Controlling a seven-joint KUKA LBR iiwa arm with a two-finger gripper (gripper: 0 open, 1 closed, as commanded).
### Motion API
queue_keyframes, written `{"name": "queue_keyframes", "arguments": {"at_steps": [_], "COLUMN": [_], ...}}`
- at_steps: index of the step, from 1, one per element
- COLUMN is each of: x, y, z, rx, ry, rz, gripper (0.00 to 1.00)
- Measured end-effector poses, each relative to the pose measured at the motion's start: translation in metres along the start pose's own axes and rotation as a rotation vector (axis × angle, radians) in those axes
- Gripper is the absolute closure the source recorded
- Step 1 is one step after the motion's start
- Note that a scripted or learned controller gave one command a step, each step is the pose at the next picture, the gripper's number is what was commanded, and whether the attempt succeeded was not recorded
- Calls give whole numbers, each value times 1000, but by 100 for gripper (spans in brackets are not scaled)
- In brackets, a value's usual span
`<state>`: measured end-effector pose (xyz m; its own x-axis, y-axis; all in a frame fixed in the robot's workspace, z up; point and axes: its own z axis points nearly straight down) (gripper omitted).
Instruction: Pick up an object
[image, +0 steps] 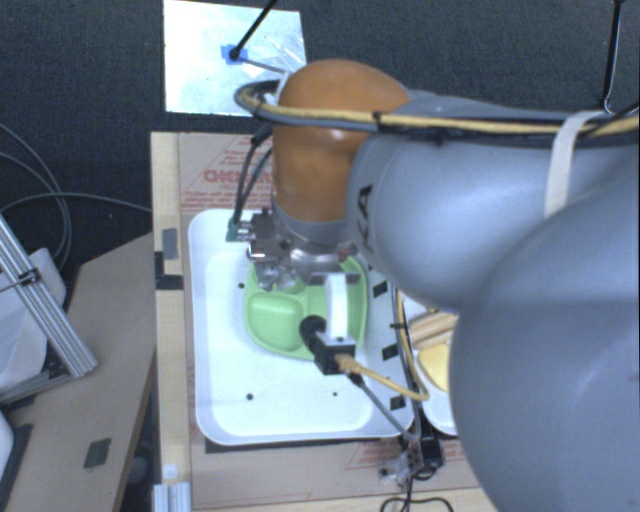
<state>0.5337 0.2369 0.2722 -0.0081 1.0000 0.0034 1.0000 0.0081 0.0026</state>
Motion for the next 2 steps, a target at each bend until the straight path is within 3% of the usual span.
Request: {"name": "queue_keyframes", "arguments": {"at_steps": [1, 2], "x": [-2, -5], "y": [-49, 33], "z": [15, 71], "rx": [6, 3], "ry": [-3, -5], "rz": [2, 10], "gripper": [100, 100]}}
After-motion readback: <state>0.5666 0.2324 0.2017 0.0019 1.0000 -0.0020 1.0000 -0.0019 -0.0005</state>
